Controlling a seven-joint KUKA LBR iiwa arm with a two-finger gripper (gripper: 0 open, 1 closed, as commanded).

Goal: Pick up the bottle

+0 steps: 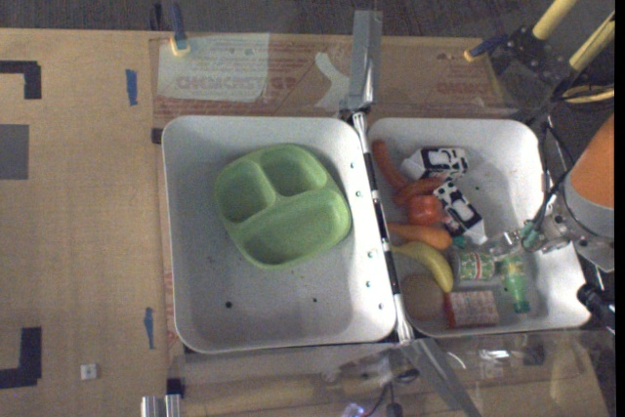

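Gripper: finger spread unclear, cannot tell. Bottle lies just below-left of it, flat, hemmed by banana and red box. Risk: fingers snag neighbours, bottle rolls.

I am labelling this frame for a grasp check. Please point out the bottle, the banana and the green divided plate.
bottle [496, 271]: camera view, on its clear body.
banana [430, 261]: camera view, mid-curve of its yellow skin.
green divided plate [327, 228]: camera view, on its right rim.

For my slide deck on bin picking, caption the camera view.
Gripper poised in the right bin beside the bottle, amid toy food; a green divided plate occupies the left bin.
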